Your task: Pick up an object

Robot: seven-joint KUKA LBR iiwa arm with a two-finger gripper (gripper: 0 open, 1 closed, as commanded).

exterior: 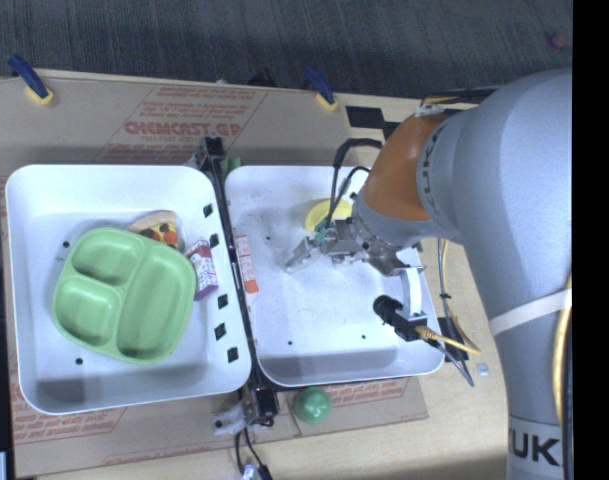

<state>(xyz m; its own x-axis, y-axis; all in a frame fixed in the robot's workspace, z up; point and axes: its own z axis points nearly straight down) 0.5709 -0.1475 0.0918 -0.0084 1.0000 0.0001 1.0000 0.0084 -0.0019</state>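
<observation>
Count: 2 white bins, left bin [24,268] and right bin [314,318]. In the left one: 1 green three-compartment plate [124,293], 1 purple packet [203,268], 1 tan-and-orange item [162,228], type unclear. In the right one: 1 yellow object [322,214]. On the tabletop: 1 green ball [311,404]. Blue clamps: 2, left clamp [30,79] and middle clamp [320,86].

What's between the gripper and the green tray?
Camera view: from the gripper, bare floor of the right bin, the bins' joined rims, then a maroon packet beside the green tray.

Grey arm [504,208], orange band [399,176], metallic end effector [302,256].
</observation>
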